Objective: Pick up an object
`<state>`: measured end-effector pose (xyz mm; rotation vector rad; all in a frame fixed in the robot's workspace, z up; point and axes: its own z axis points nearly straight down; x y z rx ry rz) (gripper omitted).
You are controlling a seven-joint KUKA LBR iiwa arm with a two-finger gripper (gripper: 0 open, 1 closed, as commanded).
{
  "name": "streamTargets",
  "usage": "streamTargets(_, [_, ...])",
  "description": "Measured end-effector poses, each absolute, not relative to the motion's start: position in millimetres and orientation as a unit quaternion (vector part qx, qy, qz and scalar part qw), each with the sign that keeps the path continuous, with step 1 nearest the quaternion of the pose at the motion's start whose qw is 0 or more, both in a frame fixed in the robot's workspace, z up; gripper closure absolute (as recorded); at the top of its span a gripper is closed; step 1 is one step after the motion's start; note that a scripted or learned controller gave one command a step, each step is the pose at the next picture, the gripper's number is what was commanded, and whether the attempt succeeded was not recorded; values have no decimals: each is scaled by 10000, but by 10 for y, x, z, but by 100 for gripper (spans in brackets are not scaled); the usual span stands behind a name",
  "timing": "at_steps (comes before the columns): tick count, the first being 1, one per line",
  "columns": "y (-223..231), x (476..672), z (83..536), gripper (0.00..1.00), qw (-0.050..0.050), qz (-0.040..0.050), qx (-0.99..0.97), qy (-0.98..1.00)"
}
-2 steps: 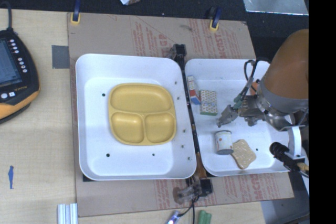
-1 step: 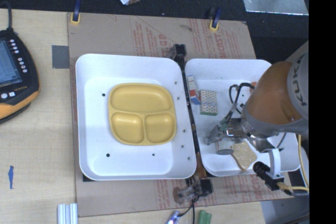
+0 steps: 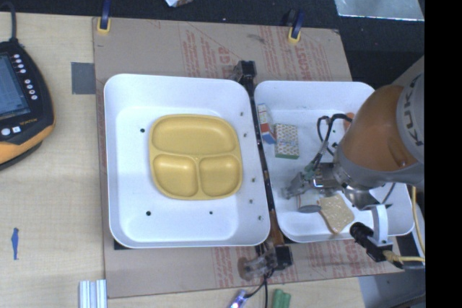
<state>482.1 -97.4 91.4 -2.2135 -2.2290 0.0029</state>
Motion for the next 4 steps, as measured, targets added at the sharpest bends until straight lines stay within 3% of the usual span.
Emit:
streamTargets(1, [-940,4763,914,0,14,9,-7053,-7089])
streamTargets(2, [-1586,4764,1552,0,2,5,-7062,-7080])
streamTargets(3, [-949,4767,924,0,4,2,-7043,-7099])
streamTargets(4, [-1530,4995,2065,0,-4,5,-7062,-7080])
